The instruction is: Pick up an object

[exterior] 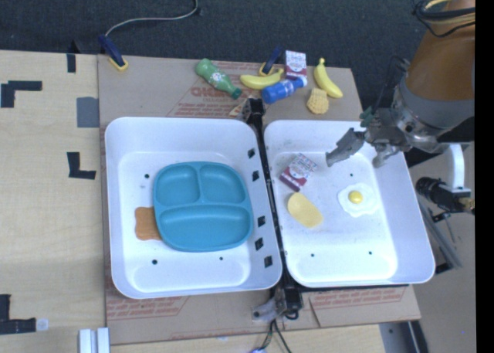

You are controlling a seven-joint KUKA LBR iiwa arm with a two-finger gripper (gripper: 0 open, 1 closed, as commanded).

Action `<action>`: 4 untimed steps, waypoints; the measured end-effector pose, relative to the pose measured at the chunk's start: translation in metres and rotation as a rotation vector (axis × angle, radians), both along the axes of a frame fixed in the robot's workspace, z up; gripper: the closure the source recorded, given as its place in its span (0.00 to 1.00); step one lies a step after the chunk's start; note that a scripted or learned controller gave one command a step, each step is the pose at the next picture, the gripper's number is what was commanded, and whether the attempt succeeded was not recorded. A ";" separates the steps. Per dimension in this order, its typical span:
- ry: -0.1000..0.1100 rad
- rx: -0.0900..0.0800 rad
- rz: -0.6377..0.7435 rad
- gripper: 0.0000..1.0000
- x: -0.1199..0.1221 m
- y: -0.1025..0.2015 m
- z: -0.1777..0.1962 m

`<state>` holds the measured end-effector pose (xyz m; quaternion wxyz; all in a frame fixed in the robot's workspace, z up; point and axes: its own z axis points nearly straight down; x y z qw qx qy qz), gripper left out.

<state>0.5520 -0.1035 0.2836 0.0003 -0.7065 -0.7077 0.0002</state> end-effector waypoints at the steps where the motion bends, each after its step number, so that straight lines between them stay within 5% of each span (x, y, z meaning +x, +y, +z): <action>1: 0.004 0.001 -0.001 0.00 0.021 0.006 -0.136; 2: -0.002 0.000 0.000 0.00 0.044 0.009 -0.197; 3: -0.003 -0.001 0.000 0.00 0.117 0.008 -0.198; 4: -0.003 -0.002 0.000 0.00 0.112 0.006 -0.198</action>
